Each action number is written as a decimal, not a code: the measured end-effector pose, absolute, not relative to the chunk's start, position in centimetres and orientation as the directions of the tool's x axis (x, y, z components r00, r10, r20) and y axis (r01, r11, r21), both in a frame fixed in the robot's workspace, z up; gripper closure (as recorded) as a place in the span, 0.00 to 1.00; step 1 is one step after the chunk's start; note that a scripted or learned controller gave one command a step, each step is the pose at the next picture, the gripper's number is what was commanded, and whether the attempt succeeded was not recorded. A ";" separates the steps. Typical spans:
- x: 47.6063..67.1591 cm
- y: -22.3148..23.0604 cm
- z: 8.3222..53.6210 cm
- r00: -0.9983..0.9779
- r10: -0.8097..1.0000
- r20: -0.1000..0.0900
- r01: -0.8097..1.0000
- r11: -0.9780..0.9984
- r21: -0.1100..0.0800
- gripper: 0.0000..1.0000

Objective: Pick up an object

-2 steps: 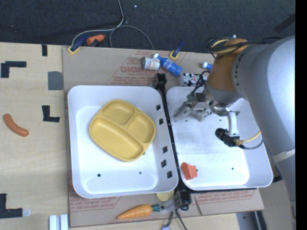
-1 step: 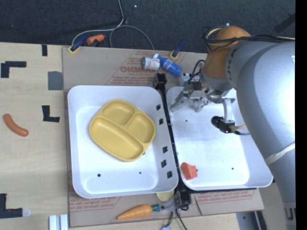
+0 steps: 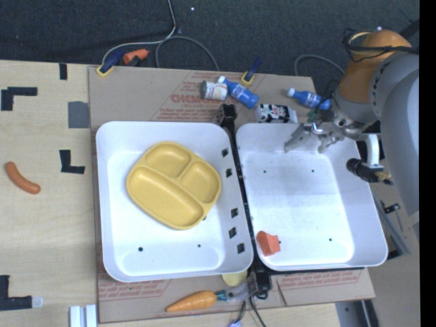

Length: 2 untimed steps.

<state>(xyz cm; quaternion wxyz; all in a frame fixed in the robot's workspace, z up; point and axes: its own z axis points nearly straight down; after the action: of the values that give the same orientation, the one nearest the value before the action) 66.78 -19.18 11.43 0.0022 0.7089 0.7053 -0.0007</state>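
A: What might go wrong?
B: The orange block sits tight in the right bin's near-left corner; a finger could strike the wall.
A: The arm?
B: The gripper hangs over the far rim, fingers spread, holding nothing, well apart from the block

2 white bins, 1 yellow tray, 1 orange block, 1 carrot.

A robotics lab: white bins clamped on a cardboard-covered bench, cables trailing.
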 end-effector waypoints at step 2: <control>59.4 -10.9 8.7 -0.005 1.000 -0.004 1.000 0.005 0.006 0.00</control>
<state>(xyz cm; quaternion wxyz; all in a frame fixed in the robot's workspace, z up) 59.38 -10.93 8.66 0.0035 0.7053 0.7089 0.0009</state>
